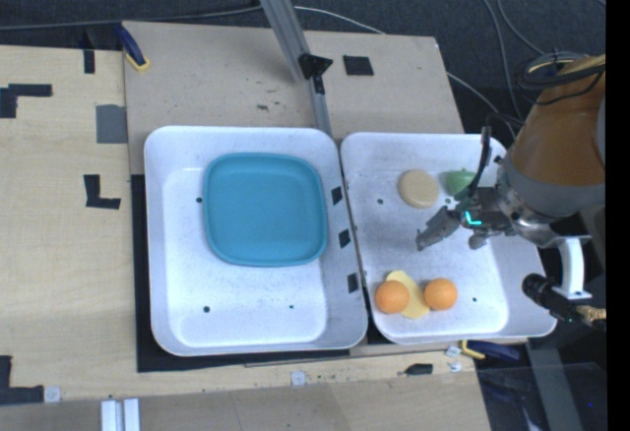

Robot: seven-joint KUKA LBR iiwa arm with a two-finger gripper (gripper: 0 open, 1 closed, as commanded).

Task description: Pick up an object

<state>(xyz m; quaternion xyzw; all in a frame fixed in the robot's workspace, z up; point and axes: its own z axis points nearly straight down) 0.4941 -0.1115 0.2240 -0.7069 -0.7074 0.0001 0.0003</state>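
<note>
Gripper (455,234): we see its fingers spread apart over the right bin (492,321), gripping nothing.
Balls: we count two orange balls (393,297) by the bin's front edge — a yellow piece (407,292) half hidden between them.
Green thing (456,180): partly covered by the arm — we can't identify it.
Plate (264,209): blue, left bin.

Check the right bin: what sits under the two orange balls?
A pale yellow object lies between and partly beneath the two orange balls, on the right bin floor. Its edges show above and below them; its covered parts, and so its full shape, cannot be seen.
</note>
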